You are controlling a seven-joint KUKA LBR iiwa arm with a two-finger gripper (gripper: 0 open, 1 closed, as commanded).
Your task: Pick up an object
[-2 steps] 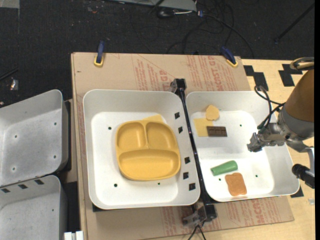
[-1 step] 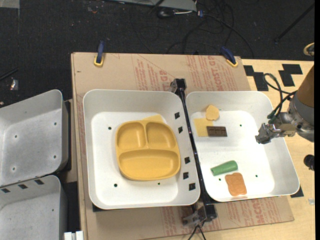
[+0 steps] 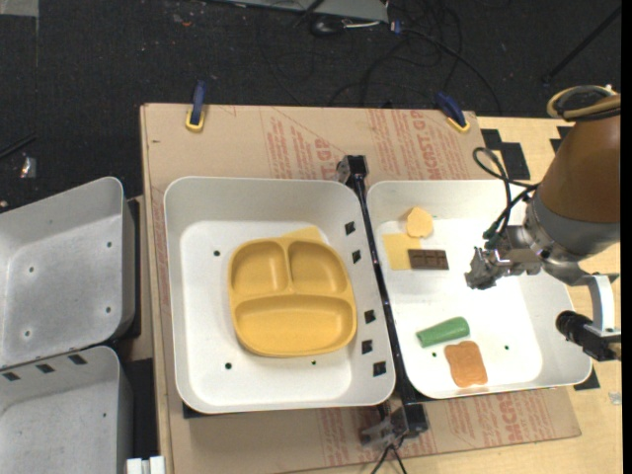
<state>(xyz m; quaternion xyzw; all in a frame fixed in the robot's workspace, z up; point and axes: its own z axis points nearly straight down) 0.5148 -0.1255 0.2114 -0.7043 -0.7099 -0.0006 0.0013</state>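
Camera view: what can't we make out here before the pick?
- Gripper: small and dark from above; finger state and height over the right bin unreadable.
- Yellow slice: partly covered by the brown bar.
- Arm: cut off by the right edge.
- Green cylinder and orange piece: touching or apart, too close to tell.

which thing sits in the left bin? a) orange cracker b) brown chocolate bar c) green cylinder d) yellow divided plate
d: the yellow divided plate lies alone in the left bin, while the green cylinder, chocolate bar and orange cracker all lie in the right bin.
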